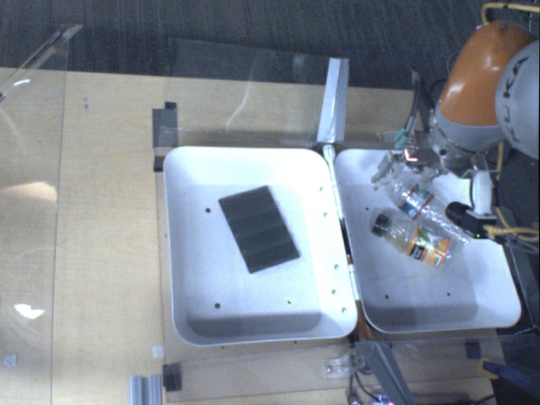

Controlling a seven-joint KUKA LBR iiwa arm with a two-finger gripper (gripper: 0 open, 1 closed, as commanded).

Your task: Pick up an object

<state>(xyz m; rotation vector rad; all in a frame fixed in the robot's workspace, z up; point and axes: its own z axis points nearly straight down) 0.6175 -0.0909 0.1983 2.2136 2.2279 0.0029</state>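
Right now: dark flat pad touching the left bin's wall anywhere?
Apart. In the camera view, the dark flat pad lies mid-floor in the left bin, with bare white floor showing on all sides between its edges and the walls.

Pale wooden bench (93,251), dark grey carpet floor (211,7) beyond, clear glare-streaked panel (34,74) at left

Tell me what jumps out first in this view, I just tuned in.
The dark grey ribbed slab lies alone, askew, in the left bin. The arm's orange band looms over the right bin's far corner, the gripper above a clear bottle lying there.
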